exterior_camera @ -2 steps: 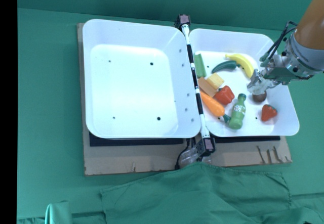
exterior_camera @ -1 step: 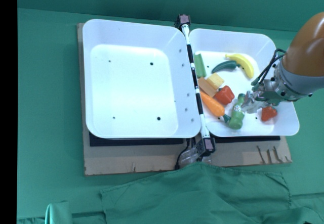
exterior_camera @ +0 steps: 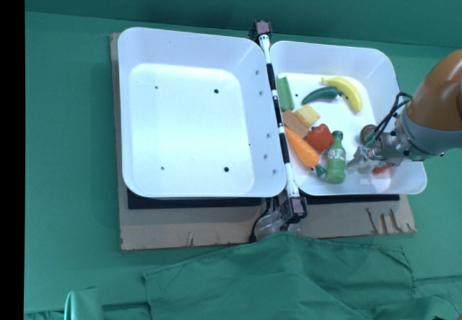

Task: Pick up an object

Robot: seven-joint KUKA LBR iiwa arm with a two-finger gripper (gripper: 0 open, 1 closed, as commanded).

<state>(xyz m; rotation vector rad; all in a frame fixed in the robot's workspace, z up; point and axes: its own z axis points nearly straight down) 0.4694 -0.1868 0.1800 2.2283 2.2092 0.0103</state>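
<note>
Over the right bin (exterior_camera: 382, 66) the grey arm reached in, its end effector (exterior_camera: 363, 160) low near the bin's front right corner; whether it was spread or pressed together could not be told. Just to its left a green bottle (exterior_camera: 336, 160) lay tilted, its pale label too small to read. Beside the bottle sat a red pepper (exterior_camera: 318, 136) and an orange carrot (exterior_camera: 302, 148) along the divider. Further back lay a yellow banana (exterior_camera: 345, 89), a dark green pod (exterior_camera: 321, 95), a green stick (exterior_camera: 286, 92) and tan blocks (exterior_camera: 301, 120). Something small and red (exterior_camera: 382, 168) lay beside the end effector. On the table the left bin (exterior_camera: 189, 123) showed its white floor
</note>
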